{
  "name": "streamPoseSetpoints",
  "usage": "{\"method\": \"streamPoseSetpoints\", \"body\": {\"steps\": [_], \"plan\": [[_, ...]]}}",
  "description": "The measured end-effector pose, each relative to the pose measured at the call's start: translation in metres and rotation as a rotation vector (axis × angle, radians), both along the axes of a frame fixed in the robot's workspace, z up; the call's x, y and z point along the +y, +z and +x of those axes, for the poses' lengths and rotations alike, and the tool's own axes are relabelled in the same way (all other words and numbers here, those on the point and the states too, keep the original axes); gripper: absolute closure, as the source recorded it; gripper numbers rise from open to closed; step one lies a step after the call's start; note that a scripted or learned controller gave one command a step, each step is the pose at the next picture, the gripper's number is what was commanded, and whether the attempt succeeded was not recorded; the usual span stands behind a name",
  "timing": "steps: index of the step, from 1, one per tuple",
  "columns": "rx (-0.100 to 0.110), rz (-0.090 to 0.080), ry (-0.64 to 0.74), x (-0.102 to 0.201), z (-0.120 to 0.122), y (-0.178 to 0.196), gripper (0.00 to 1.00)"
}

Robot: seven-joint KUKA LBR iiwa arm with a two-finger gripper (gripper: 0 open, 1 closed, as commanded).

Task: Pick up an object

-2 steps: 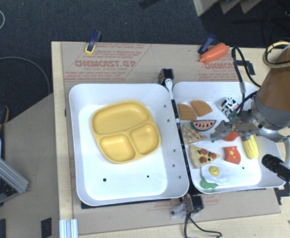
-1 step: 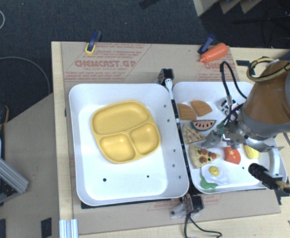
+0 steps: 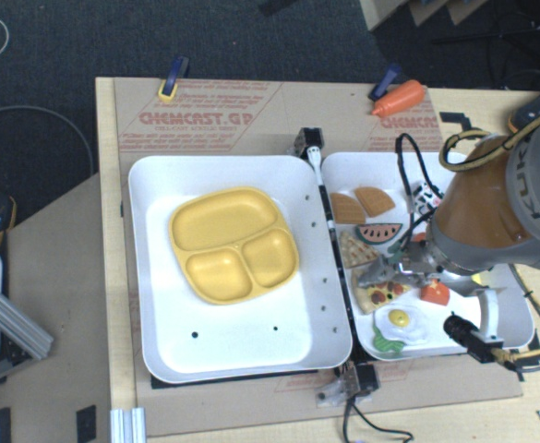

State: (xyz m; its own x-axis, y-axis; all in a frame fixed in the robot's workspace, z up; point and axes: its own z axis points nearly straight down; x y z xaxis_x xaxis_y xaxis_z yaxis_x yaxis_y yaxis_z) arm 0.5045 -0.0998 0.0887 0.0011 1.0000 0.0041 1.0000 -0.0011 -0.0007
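Note:
My gripper [image 3: 387, 270] reaches down into the right bin [image 3: 519, 326] from the right, its metal fingers low over a pile of toy food. Under and around the fingers lie a pizza slice [image 3: 386, 293] with red dots and a cracker-like piece [image 3: 354, 245]. A watermelon slice [image 3: 381, 232] sits just above the fingers and a brown bread piece [image 3: 362, 202] lies further back. A fried egg with a green leaf [image 3: 398, 325] rests at the bin's front, and a small red piece [image 3: 435, 293] lies by the wrist. Nothing shows clearly between the fingers.
The left bin [image 3: 159, 201] holds a yellow three-compartment plate [image 3: 234, 245]. An orange carrot toy [image 3: 399, 98] and a blue-yellow clamp [image 3: 171, 79] lie on the cardboard behind the bins. Cables loop over the arm's wrist [image 3: 477, 210].

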Motion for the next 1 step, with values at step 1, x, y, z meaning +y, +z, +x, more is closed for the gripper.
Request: {"method": "streamPoseSetpoints", "body": {"steps": [1], "plan": [[-0.011, -0.004, 0.000, -0.0006, 0.0025, 0.0144, 1.00]]}}
